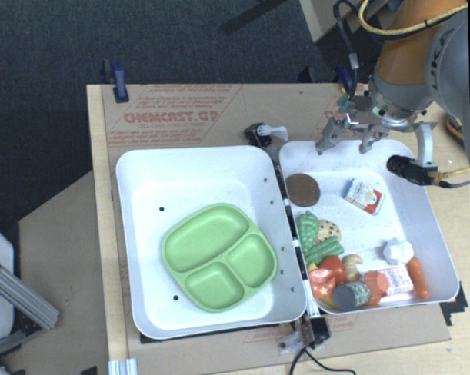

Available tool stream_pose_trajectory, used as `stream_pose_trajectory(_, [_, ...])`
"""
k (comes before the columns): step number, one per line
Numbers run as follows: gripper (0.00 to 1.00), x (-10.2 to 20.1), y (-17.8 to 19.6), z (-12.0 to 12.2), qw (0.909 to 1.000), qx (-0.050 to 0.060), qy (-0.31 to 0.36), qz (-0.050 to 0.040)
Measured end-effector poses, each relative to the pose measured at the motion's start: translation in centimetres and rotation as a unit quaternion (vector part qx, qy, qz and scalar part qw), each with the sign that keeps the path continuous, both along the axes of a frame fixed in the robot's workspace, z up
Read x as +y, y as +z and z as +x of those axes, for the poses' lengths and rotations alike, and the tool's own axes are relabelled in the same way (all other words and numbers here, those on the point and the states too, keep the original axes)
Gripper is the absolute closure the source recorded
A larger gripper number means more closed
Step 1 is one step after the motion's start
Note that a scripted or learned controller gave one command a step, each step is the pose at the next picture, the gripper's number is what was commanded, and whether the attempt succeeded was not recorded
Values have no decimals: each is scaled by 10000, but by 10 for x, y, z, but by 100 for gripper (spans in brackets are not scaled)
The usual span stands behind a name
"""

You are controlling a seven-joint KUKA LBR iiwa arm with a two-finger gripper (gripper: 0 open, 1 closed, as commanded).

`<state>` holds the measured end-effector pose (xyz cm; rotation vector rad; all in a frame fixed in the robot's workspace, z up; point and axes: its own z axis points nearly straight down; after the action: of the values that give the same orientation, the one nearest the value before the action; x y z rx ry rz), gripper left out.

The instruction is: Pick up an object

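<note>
We see our tool [347, 138] hanging spread and holding nothing above the far rim of the right bin [439, 237]. The nearest candidates sit just below it: a brown disc [303, 190] toward the divider and a small carton [363, 195] lying tilted a little further in. Beyond those, the toy food [330, 256] is crowded at the near corner. We judge the carton the better choice: it stands alone, so we should descend straight, straddle its short sides, and close before lifting.

I record two white bins [142, 178], a pale green divided tray [218, 256], a brown disc [303, 190] and my grey, orange-banded arm [418, 38].
</note>
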<state>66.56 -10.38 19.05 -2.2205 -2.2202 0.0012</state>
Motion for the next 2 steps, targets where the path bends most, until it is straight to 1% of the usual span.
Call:
stream_pose_trajectory(1, [0, 4, -103, -33, 10000, 35, -10, 13])
stream_pose_trajectory(2, [0, -9, -102, -140, 10000, -29, -33, 1])
